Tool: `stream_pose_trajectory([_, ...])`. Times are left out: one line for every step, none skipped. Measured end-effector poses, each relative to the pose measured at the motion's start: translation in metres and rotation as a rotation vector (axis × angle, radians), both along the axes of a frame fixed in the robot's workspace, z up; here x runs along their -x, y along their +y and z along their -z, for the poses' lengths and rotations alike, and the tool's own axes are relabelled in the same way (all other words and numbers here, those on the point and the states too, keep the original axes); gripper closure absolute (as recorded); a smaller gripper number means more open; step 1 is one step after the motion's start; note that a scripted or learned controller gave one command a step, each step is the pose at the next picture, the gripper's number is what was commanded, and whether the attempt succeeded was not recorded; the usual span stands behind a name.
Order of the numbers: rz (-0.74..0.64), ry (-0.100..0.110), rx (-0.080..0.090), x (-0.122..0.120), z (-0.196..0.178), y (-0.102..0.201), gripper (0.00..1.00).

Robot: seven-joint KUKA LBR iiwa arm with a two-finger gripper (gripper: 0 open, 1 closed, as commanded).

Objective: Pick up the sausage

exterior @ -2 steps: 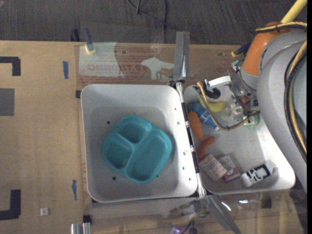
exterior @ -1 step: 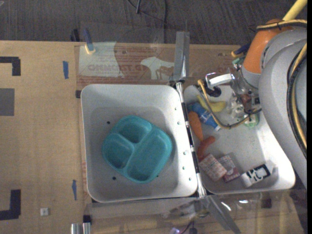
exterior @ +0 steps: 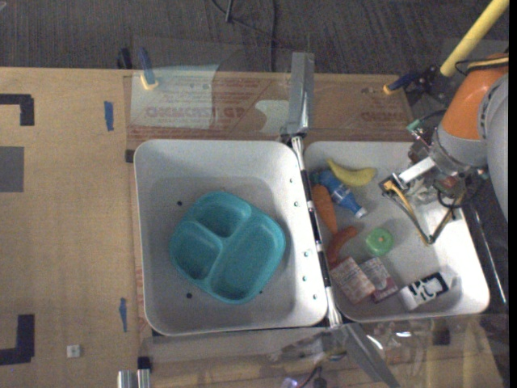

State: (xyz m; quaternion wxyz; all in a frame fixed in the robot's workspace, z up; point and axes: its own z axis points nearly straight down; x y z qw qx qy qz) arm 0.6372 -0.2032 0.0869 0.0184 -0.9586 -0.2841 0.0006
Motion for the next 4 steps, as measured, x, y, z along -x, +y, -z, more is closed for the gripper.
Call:
stream_pose_trajectory([-0.037,-0.012,0.034,0.025,-0.069,-0.019,1.00])
stream_pose_trajectory([-0.423,-0.021,0.032,0.030,-0.007,-0.020,1.00])
stream_pose_trajectory([-0.347,-0.019,0.033,0.068,-0.113,-0.004,1.00])
stream_pose_trajectory([-0.344,-0.019,0.034,0.068,-0.121,-0.006,1.00])
